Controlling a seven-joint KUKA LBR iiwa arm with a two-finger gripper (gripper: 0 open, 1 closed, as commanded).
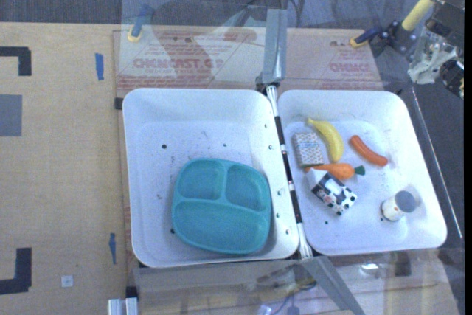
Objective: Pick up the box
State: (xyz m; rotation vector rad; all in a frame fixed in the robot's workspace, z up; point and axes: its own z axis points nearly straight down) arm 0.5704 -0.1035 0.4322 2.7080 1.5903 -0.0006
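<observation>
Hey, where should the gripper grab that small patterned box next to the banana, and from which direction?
Likely best from straight above, closing across the box's short width. It lies flat in the right bin, so only its top face and edges are open. The banana sits tight on its right and the bin wall is near its left, so finger room looks scarce on both sides.

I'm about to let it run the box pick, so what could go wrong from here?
The box lies close against the banana, so a finger may snag the fruit or find no gap. It also sits near the right bin's inner wall, leaving little room on that side. The carrot and the black-and-white carton crowd it below and could be grabbed instead.
</observation>
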